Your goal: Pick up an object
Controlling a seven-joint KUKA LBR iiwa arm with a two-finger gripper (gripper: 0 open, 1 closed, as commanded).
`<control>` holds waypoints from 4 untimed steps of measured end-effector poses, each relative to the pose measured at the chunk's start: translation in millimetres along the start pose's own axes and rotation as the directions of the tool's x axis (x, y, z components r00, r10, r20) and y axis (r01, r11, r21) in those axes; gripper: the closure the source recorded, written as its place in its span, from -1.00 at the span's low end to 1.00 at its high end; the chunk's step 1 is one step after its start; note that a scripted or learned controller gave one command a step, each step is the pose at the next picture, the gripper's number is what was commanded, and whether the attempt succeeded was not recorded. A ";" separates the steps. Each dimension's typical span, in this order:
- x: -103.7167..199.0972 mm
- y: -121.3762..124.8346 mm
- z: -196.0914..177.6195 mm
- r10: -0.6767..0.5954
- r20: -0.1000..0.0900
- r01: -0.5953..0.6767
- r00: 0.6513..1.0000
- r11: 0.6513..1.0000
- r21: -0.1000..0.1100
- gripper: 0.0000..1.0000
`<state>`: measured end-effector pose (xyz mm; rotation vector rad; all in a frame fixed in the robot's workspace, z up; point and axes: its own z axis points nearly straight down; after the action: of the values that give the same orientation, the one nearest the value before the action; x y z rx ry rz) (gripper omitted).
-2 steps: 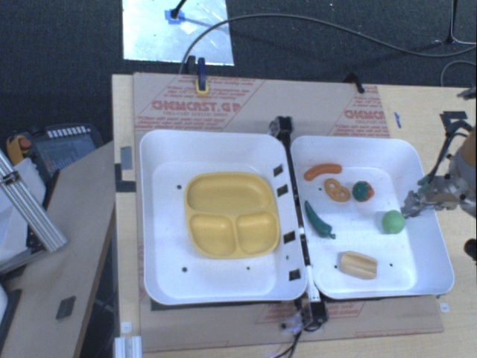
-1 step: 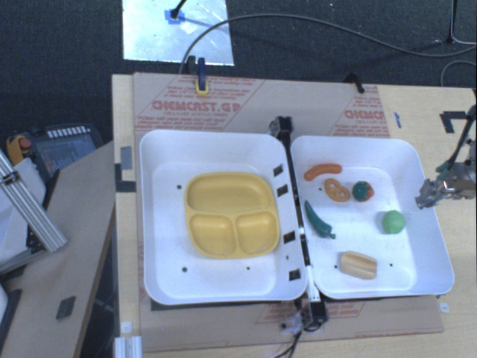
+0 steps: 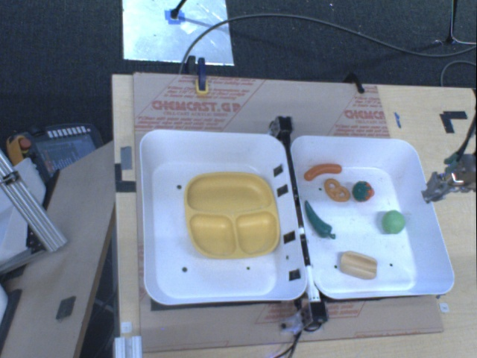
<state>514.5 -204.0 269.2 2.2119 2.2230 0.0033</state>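
Observation:
The right white bin (image 3: pixel 417 271) holds several toy foods. An orange-red sausage (image 3: pixel 322 171) lies at its back, with a pretzel (image 3: pixel 336 191) and a red fruit with a green top (image 3: pixel 362 191) just in front. A dark green pepper (image 3: pixel 319 221) lies by the bin's left wall. A green ball (image 3: pixel 393 221) sits toward the right, and a tan bread roll (image 3: pixel 358 265) lies at the front. My gripper (image 3: pixel 441 186) hangs at the view's right edge, over the right rim of this bin and apart from all the foods.
The left white bin (image 3: pixel 160 274) holds a yellow divided plate (image 3: pixel 232 213). Black clips run down the seam between the bins (image 3: pixel 297 222). Cables cross the dark floor behind the bench, and a grey side table (image 3: pixel 67 222) stands at the left.

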 end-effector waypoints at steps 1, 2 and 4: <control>47.6 15.8 15.6 -0.004 -0.004 0.004 1.000 1.000 0.003 1.00; 89.0 33.6 17.6 -0.004 -0.003 0.004 1.000 1.000 0.002 1.00; 185.2 55.9 30.0 -0.004 -0.004 0.004 1.000 1.000 0.003 1.00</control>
<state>569.6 -18.6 239.0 2.2110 2.2312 0.0042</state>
